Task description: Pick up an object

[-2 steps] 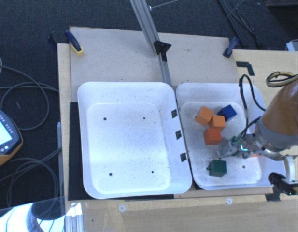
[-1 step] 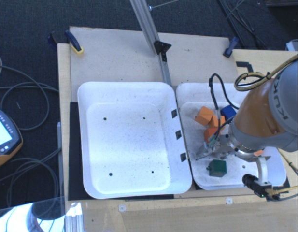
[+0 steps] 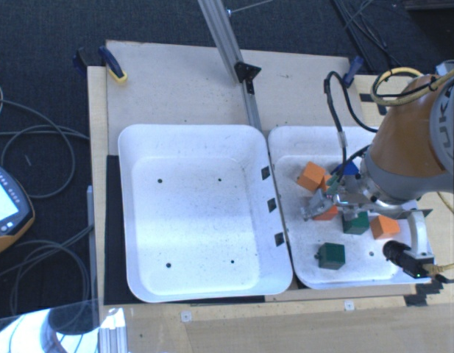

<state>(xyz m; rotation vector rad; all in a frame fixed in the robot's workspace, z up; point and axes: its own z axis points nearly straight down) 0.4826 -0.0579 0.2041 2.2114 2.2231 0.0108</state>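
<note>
the tool point(image 3: 324, 206) sits low in the right bin point(image 3: 315, 271) among orange blocks point(image 3: 312, 176) and green blocks point(image 3: 331, 255); its state i cannot tell.

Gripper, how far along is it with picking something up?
Done: the gripper is down in the right bin among the blocks. In hand: it sits at an orange block, grasp unclear. Left: lifting; the green block lies untouched.
</note>
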